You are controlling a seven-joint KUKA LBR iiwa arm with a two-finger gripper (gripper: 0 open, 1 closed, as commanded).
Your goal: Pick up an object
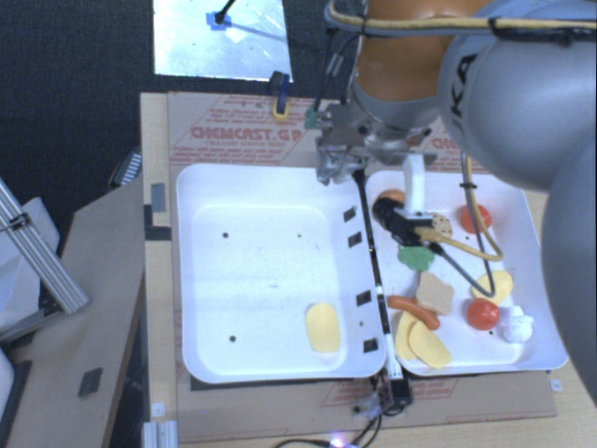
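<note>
I can't tell whether my gripper [334, 168] is open or holding anything; the orange piece [393, 196] lies just to its right in the view, slightly nearer.

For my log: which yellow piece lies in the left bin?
The pale yellow oval piece, alone in the left white bin; the other yellow pieces lie in the right bin.

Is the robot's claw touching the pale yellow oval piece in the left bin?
Apart. The camera view shows the gripper at the left bin's far edge, the pale yellow oval piece near its front, bare floor between.
</note>
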